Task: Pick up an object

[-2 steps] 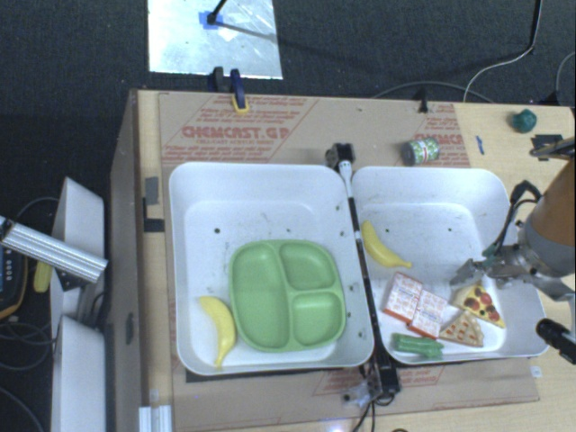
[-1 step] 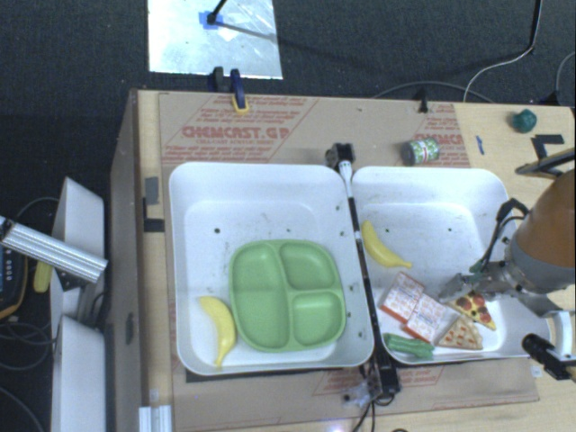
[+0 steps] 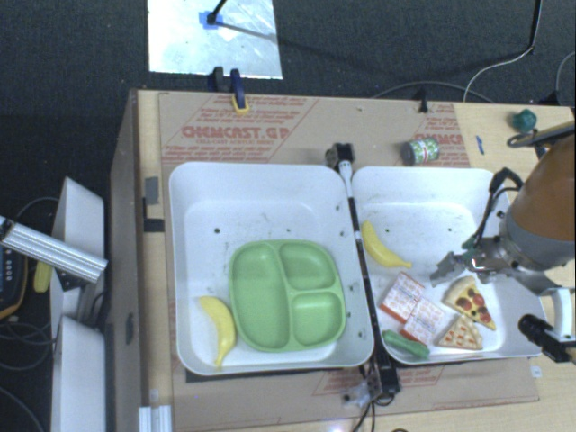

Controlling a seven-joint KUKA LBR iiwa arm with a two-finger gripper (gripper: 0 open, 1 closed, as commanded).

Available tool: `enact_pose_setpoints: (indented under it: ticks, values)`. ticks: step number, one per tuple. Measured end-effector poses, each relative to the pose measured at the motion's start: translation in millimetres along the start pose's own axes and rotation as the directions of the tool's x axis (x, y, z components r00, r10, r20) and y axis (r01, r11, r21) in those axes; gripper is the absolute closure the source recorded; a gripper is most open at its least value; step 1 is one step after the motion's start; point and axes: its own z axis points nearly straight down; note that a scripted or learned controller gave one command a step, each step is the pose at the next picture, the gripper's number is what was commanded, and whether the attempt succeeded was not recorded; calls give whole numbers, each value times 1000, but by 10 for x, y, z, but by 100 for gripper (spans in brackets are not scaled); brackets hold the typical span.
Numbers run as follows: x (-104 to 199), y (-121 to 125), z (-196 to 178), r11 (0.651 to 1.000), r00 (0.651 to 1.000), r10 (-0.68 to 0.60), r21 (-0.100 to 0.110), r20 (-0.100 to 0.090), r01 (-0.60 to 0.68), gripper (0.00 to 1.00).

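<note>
- While the claw [image 3: 453, 265] hovers with fingers spread, gripping nothing, two pizza slices [image 3: 470, 300] sit just beside it in the right bin [image 3: 423, 196].
- Two bananas: one [image 3: 383, 247] there, one [image 3: 219, 326] beside the green tray [image 3: 286, 293] in the left bin [image 3: 261, 192].

Bare floor across the right bin's [image 3: 423, 180] far half; banana [image 3: 383, 247], pizza slices [image 3: 469, 300] crowding its near half.

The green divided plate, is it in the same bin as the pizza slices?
No. The green divided plate lies in the left bin beside a banana, while the two pizza slices lie in the right bin.
</note>
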Motion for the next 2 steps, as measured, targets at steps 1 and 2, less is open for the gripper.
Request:
enact_pose_setpoints:
  ticks: [1,2]
  values:
    - [-629,-50,609,1000,1000,3,1,1,-3,0]
    - [-621,-38,501,1000,1000,2,-1,0,-2,100]
